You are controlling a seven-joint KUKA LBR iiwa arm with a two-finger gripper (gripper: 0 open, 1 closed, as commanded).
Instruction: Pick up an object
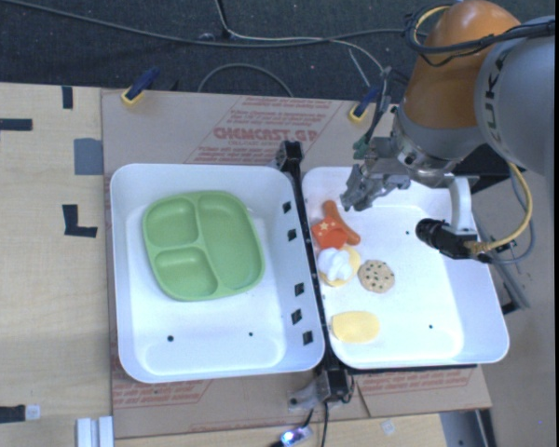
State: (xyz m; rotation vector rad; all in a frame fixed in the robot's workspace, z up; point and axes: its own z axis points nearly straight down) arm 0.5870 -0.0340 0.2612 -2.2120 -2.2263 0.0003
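In the right white bin (466,329), a star-topped orange toy (334,230) lies below the gripper (357,196), finger state indiscernible.

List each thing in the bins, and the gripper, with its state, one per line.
Green tray: lying flat in the left bin, compartments facing up.
Orange toy: lying in the right bin by the divider.
White toy: lying against the orange toy.
Cookie: lying flat, apart from the others.
Yellow piece: lying flat near the front wall.
Gripper: above the right bin, holding nothing visible.
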